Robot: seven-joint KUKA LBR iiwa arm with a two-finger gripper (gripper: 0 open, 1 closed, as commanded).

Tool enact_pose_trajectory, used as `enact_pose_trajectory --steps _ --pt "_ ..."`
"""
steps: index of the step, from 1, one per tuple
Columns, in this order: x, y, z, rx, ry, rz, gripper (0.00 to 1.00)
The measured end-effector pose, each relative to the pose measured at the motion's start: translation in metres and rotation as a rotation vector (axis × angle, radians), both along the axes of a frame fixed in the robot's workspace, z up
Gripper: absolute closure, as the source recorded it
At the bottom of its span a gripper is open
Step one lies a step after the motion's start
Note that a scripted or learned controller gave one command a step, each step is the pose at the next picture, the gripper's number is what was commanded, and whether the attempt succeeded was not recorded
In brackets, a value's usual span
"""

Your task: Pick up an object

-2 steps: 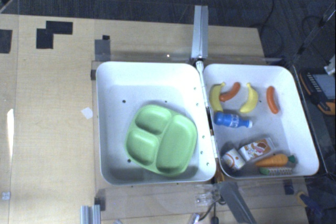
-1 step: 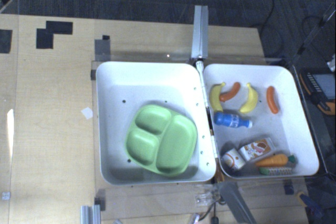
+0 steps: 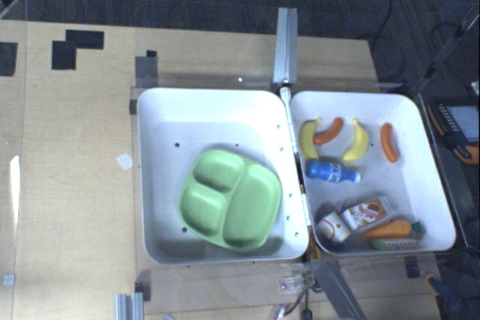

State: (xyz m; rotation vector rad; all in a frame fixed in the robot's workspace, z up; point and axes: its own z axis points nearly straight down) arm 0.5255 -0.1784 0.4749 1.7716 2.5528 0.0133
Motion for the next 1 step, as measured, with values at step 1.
enact_pose_trajectory --steps 1 --pt "-0.0355 -0.0278 -0.0379 0.006 0.025 0.105 1.00"
